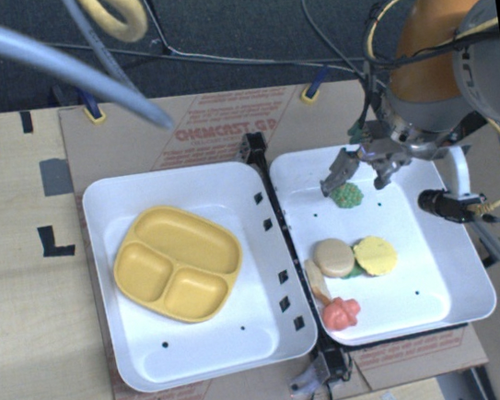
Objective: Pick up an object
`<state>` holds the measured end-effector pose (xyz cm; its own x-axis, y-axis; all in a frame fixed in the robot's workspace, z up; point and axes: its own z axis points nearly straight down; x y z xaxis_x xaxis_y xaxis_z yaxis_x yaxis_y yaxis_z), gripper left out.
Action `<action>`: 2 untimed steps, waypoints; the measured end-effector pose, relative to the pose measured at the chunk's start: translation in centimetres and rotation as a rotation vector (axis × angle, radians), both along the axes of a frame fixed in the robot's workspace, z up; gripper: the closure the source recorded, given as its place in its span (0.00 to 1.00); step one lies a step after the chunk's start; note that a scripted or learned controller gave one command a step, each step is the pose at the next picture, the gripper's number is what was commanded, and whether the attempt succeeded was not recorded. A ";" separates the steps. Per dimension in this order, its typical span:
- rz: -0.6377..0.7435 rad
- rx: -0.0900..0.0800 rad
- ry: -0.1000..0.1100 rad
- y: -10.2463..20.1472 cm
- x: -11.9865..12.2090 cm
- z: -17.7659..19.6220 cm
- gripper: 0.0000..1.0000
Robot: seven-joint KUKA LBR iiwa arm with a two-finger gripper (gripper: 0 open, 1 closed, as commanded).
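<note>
My gripper (361, 172) hangs over the back part of the right bin (429, 242), its two dark fingers (340, 172) spread open. A small green broccoli-like piece (349, 195) lies on the bin floor just below and between the fingers, apart from them. Nearer the front of the same bin lie a tan round piece (334, 257), a yellow round piece (376, 256), a pale stick (316, 280) and a red-pink piece (340, 313). Nothing is held between the fingers.
The left bin (142, 350) holds a yellow divided plate (177, 262). A black divider (277, 237) runs between the bins. Cables and a black fitting (446, 203) sit by the right bin's right rim. A grey pole (52, 61) crosses the upper left.
</note>
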<state>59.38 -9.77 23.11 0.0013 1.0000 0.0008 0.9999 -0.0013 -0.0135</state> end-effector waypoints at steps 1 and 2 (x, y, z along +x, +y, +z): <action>0.003 -0.001 -0.012 0.0 0.2 0.6 0.00; 0.003 -0.001 -0.008 0.2 0.5 -3.8 0.00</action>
